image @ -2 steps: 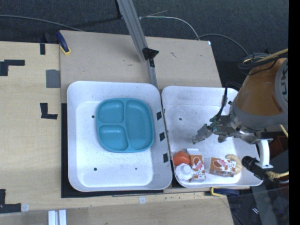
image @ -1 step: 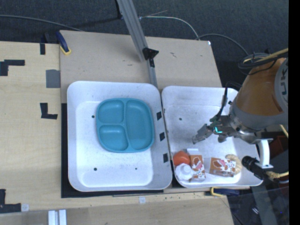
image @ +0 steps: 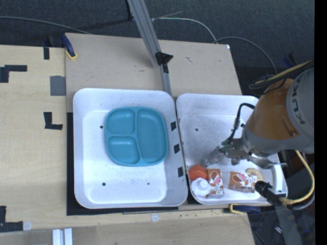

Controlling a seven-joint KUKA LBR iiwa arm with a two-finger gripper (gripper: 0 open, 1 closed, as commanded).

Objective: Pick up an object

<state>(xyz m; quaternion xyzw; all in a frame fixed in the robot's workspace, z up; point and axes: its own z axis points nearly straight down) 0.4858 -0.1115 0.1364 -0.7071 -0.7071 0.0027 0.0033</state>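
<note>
1. The grey two-finger tool (image: 217,156) hangs low inside the right-hand shallow white bin (image: 204,111), reaching in under the grey arm with the orange band (image: 273,119). It's small and dark against the bin floor, so I honestly can't tell its state, and nothing visibly sits in it.

2. It's aimed down toward the near edge of that bin, which makes sense, because all the pickable stuff is bunched there.

3. Closest to the tool is a round orange-red object (image: 198,172), just below it, by the bin's near left corner. Touching that on the near side is a white rounded object (image: 201,186).

4. Next along the near edge is a small red-and-white printed packet (image: 215,181), then a flat orange-and-white printed packet (image: 243,180) partly under the arm. My guess is the orange one is the target, being nearest.

5. Crowding looks like the risk: things touch, so a grab could nudge neighbours.

6. The left-hand shallow white bin (image: 87,188) carries a teal plastic divided plate (image: 136,136), well apart from the tool.

7. Both bins sit side by side on the tan surface (image: 112,60).
</note>
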